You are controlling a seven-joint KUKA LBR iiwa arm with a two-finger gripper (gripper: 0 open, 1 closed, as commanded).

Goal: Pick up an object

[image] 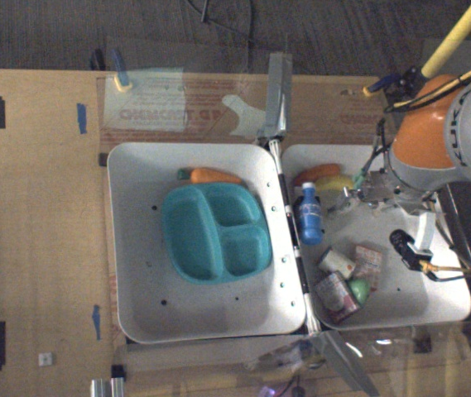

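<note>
In the right bin [450, 304], nearest, lie a packet [335, 294] and green ball [359, 290], their print too small to read. Further back lies a blue bottle [309, 214], white-capped. The gripper [373, 190] hangs beside it; whether it is closed cannot be told. Beyond, the desk [36, 222] carries faint red lettering, unreadable.

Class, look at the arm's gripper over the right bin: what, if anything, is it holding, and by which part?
It cannot be told. The gripper hangs over the right bin near the blue bottle, with nothing visibly between its tips.
</note>
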